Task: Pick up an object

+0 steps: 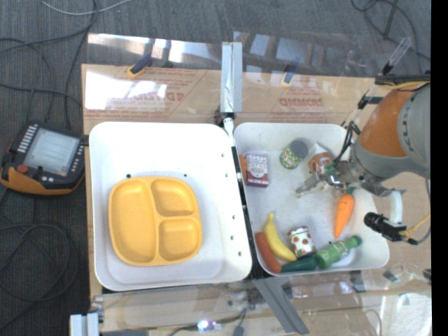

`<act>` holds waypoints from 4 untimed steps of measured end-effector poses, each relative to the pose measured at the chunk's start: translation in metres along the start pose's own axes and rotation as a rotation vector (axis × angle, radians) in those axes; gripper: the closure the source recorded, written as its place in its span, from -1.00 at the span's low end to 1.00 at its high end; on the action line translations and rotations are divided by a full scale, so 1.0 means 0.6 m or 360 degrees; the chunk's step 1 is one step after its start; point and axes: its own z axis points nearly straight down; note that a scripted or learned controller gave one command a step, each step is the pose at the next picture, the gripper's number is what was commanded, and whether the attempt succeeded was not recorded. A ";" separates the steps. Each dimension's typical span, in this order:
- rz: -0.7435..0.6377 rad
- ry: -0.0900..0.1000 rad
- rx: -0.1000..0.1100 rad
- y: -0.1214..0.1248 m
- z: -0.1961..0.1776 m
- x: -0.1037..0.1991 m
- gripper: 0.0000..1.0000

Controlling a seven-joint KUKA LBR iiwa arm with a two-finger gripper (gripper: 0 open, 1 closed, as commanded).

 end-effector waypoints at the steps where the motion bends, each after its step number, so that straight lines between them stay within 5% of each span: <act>1: -0.0047 -0.0006 -0.0012 -0.080 -0.004 -0.001 -1.00; 2: -0.0047 -0.0037 0.0014 -0.050 -0.224 -0.025 -1.00; 3: -0.0131 -0.0019 0.0009 -0.050 -0.012 -0.015 -1.00; 4: -0.0281 -0.0040 -0.0003 0.062 0.000 -0.005 -1.00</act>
